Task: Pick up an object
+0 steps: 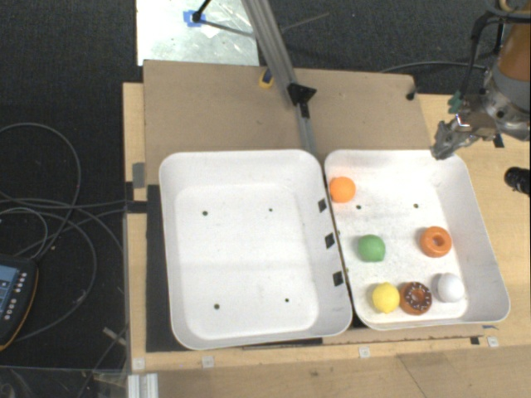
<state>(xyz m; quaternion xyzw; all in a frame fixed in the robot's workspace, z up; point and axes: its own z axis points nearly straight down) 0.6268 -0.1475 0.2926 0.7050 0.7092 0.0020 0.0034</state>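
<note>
The right bin (398, 166) holds several small objects. An orange ball (342, 190) lies near its upper left corner and a green ball (371, 248) sits in the middle. An orange ring (436, 241) rests toward the right wall. Along the front edge lie a yellow ball (385, 298), a brown frosted doughnut (415, 298) and a white ball (450, 288). My gripper (445, 142) hangs over the bin's far right corner, well away from all of them, with nothing visible in it.
The left bin (241, 247) sits beside the right one. A slanted grey pole (274, 44) crosses the back of the bench. Cables and a pendant lie on the floor at the left.
</note>
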